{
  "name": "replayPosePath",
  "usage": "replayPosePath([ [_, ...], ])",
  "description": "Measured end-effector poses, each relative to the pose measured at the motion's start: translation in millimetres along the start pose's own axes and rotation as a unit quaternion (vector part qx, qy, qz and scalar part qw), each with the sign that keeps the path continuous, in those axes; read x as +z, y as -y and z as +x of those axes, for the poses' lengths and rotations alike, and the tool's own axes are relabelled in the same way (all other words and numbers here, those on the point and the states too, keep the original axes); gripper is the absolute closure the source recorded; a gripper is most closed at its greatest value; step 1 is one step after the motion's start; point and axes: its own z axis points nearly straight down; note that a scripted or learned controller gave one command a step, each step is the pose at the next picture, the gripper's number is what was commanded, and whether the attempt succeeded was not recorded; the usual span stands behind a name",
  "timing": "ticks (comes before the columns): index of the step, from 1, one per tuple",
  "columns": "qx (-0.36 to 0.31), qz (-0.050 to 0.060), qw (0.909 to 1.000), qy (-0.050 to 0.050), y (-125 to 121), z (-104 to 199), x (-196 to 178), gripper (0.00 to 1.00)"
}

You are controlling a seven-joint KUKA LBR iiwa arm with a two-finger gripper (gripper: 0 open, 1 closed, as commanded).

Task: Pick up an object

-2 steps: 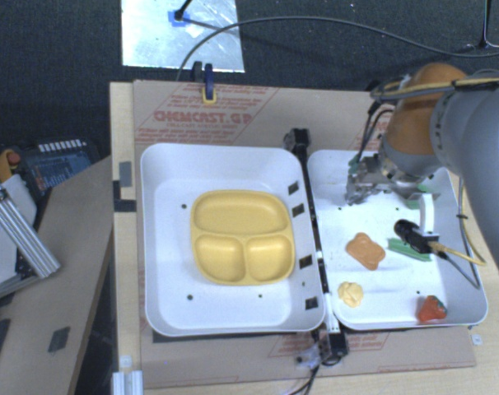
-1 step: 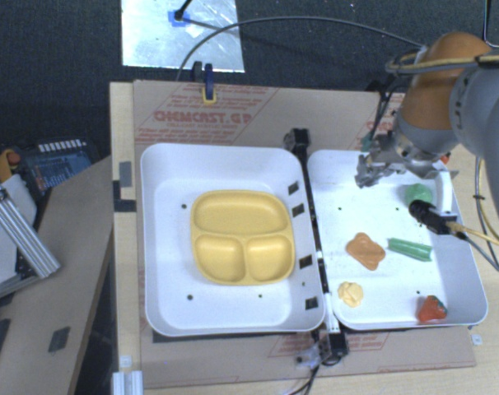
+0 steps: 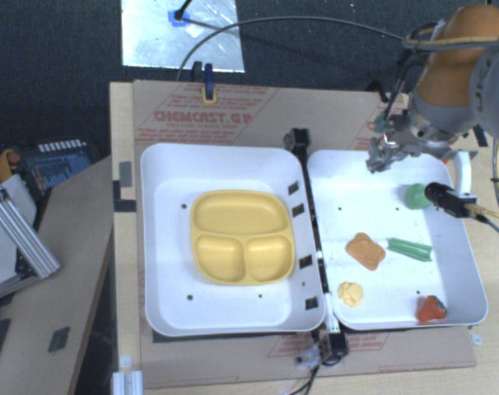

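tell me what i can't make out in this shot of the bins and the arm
- gripper, camera view: small and dark against the wrist, so its finger state is unreadable.
- round green object: its right side is covered by a black part of the arm.
- arm: cut off by the picture's right edge.
- small yellow item and red item: too small to identify.

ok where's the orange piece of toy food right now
The orange toy food lies in the right bin, near its middle, just left of the green stick and above the small yellow piece.
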Motion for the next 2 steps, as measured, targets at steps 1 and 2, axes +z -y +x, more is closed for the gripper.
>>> replayPosePath([
  [1, -0.002, 0.002, 1.0000, -0.001, 4.6, 53.5, 8.0, 1.00],
  [2, -0.003, 0.003, 1.0000, -0.001, 7.6, 114.9, 9.7, 1.00],
])
